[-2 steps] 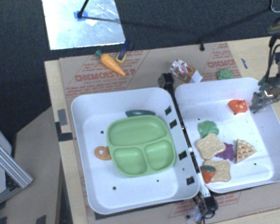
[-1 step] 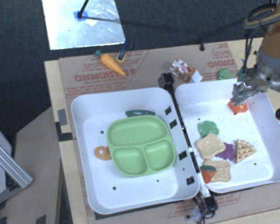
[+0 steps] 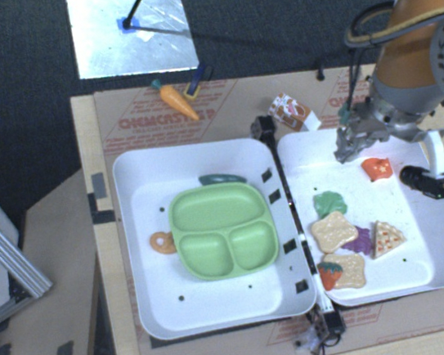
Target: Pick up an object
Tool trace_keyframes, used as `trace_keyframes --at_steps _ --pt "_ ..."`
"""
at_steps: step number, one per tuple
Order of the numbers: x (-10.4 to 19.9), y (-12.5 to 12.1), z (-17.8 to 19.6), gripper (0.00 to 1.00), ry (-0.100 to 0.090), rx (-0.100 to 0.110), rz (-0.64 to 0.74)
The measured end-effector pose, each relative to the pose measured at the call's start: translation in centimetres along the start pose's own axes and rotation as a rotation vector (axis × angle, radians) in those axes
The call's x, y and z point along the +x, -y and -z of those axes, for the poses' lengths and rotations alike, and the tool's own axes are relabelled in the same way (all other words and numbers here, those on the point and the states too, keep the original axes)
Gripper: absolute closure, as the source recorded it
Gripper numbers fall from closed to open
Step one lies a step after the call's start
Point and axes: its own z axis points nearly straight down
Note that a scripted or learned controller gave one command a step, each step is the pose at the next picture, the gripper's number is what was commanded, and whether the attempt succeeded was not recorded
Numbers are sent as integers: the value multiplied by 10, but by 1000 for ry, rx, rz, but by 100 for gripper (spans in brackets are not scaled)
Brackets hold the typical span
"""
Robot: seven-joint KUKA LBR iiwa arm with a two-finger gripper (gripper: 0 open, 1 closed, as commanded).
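My gripper [image 3: 349, 150] hangs over the back of the right bin [image 3: 442, 264], a little left of a small red toy piece [image 3: 377, 167]. Nothing shows between its dark fingers. Nearer the front of that bin lie a green leafy piece [image 3: 329, 201], a toast slice [image 3: 333, 232], a purple piece [image 3: 364, 240], a pizza wedge [image 3: 387, 237] and a second toast slice with a red strawberry [image 3: 343, 271]. All of these lie on the bin floor, apart from the gripper.
The left bin [image 3: 142, 226] holds a green divided plate [image 3: 220, 231], a small pretzel [image 3: 162, 243] and a dark green piece [image 3: 222, 178] behind the plate. Behind the bins lie a toy carrot [image 3: 178, 101] and a small snack packet [image 3: 290, 111] on the cardboard.
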Motion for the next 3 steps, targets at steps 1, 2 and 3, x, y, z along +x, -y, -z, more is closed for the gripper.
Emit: trace_keyframes --at_steps 1,2,3 --pt "49 -42 -3 100 0 -1 0" --pt "55 -50 7 100 0 1 -4" --pt "55 -52 8 100 2 1 -4"
